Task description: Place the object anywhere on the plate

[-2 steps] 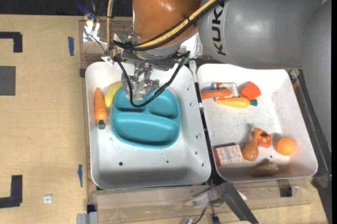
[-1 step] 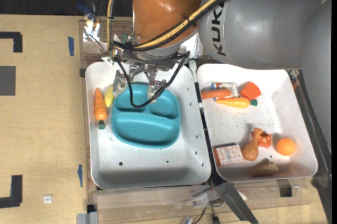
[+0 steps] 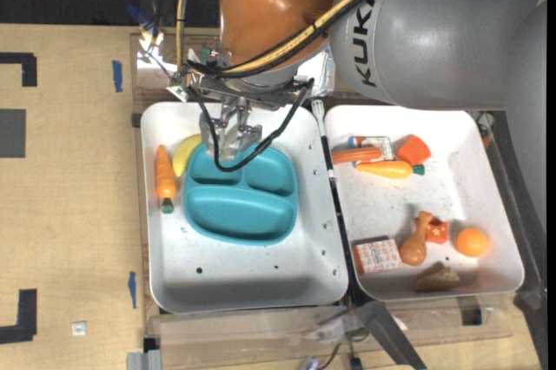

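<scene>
Right bin [image 3: 499,268], nearest edge: brown lump [image 3: 437,278], small printed box [image 3: 377,254], tan-and-red toy [image 3: 420,238], orange ball [image 3: 473,241]. Farther back: yellow carrot-like piece [image 3: 385,170], orange-red stick [image 3: 358,155], orange wedge [image 3: 413,149].

Left bin [image 3: 248,281]: teal divided plate [image 3: 241,196], lying flat. Orange carrot toy [image 3: 164,177] beside the plate's left edge, on the bin floor. Yellow object [image 3: 185,154] at the plate's far-left corner, partly hidden.

Gripper [image 3: 229,140] hangs over the plate's far-left compartment; cannot tell how the fingers stand, nothing seen between them.
</scene>
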Controlling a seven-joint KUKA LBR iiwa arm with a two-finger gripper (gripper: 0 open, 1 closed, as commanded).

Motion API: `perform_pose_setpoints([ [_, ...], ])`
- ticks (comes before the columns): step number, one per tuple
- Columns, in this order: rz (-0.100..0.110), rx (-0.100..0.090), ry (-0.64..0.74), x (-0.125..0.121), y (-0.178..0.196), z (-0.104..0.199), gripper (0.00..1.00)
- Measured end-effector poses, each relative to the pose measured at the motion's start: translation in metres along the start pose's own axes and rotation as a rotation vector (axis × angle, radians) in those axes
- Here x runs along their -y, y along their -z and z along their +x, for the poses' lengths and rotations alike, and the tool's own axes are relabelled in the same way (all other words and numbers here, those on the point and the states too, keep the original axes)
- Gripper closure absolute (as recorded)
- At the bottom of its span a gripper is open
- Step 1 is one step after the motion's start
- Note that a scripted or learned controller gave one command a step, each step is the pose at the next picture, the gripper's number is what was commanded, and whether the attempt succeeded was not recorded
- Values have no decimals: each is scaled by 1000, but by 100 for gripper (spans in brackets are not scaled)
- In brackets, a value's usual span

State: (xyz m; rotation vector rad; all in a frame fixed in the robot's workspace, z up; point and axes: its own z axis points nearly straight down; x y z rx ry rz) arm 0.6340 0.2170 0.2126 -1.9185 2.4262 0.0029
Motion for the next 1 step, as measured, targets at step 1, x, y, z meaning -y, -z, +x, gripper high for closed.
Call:
perform_pose_setpoints([
  [1,-31,-33,164,-26,-36,57,100],
])
